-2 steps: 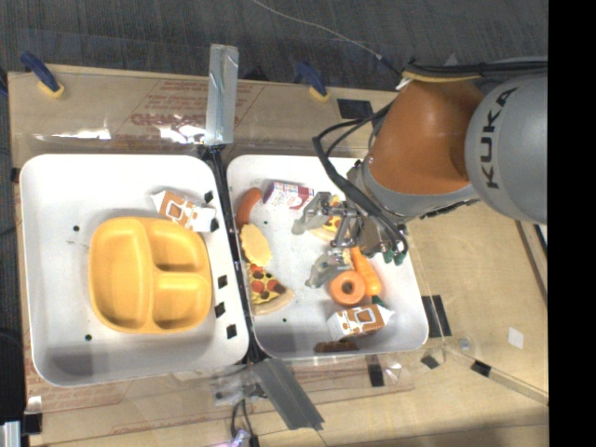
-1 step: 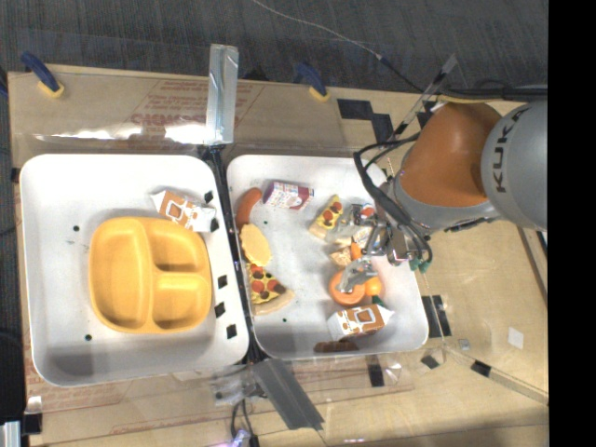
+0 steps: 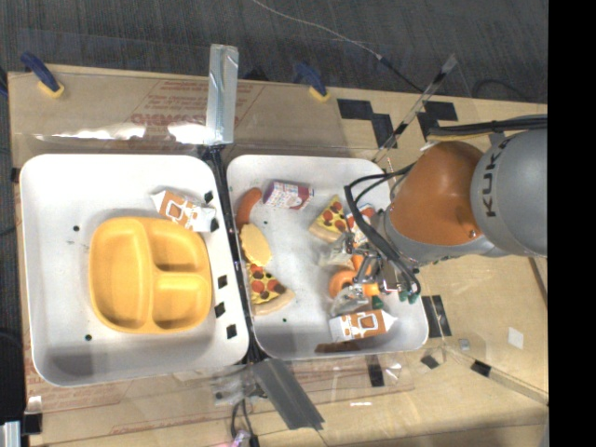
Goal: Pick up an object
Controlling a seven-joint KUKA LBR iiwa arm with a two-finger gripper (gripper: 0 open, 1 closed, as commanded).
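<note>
Over the right bin (image 3: 279,170), at its right side, my arm (image 3: 507,194) reaches in, the orange band (image 3: 438,198) sitting above the bin's right wall. My pincer (image 3: 358,277) hangs low among the toy food there, wrapped in black cables, and I cannot tell how it stands or whether it has anything in it.

Taking the right bin as my landmark: an orange piece (image 3: 341,283) lies just left of my pincer, touching or nearly so. A small brown and white carton (image 3: 361,324) lies near the bin's lower right corner, just below my pincer. A pizza slice (image 3: 331,220) lies in the upper middle of the bin, beside the cables. A purple and white packet (image 3: 287,194) lies near the bin's upper wall. Along the bin's left wall lie a red sausage (image 3: 247,205), a bun (image 3: 255,245) below it, and a second pizza slice (image 3: 265,290) lower still.

Left of the right bin stands the left bin (image 3: 56,184), which holds a yellow divided tray (image 3: 149,273) and another carton (image 3: 182,212) near the wall between the two bins
</note>
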